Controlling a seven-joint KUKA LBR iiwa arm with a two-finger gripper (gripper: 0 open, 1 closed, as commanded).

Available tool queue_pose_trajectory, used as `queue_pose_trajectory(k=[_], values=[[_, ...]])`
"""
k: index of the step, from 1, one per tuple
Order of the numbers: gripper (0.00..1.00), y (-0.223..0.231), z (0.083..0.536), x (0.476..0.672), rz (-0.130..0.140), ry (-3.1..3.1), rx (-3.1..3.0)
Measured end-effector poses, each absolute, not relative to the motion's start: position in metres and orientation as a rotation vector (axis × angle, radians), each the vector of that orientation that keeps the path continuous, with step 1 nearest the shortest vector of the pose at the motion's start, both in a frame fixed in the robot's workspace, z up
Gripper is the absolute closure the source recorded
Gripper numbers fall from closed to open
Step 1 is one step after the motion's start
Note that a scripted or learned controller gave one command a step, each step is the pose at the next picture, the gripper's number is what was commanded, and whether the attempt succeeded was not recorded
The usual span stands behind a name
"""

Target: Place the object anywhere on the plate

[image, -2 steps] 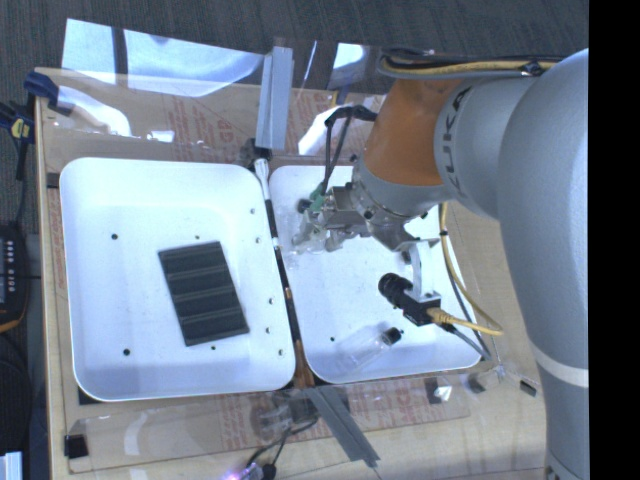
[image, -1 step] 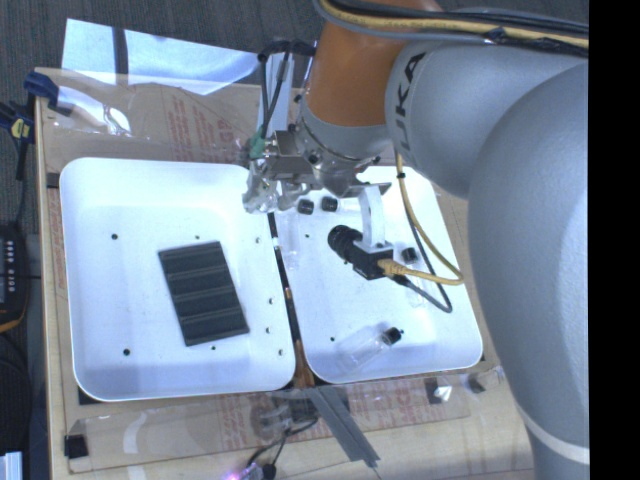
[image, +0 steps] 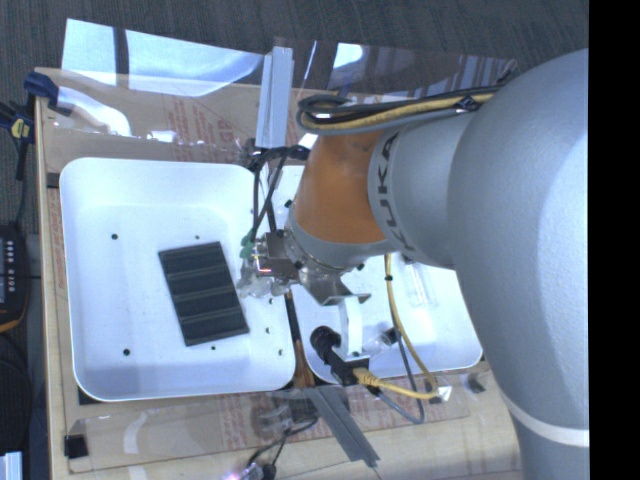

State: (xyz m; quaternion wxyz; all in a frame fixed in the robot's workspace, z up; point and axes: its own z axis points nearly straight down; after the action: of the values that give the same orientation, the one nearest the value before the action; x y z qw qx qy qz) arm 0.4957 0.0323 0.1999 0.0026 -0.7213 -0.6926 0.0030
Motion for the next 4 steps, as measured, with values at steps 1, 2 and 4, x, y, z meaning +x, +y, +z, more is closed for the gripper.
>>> queue_pose_trajectory(k=[1,2,4], values=[[1.0,0.122,0.111,0.479,0.011,-2.145,-2.288],[1.0,0.11,0.094,0.527,-0.001,-1.693,-2.642],[1.0,0.135,0.236,0.476,0.003,-1.781,-2.584]])
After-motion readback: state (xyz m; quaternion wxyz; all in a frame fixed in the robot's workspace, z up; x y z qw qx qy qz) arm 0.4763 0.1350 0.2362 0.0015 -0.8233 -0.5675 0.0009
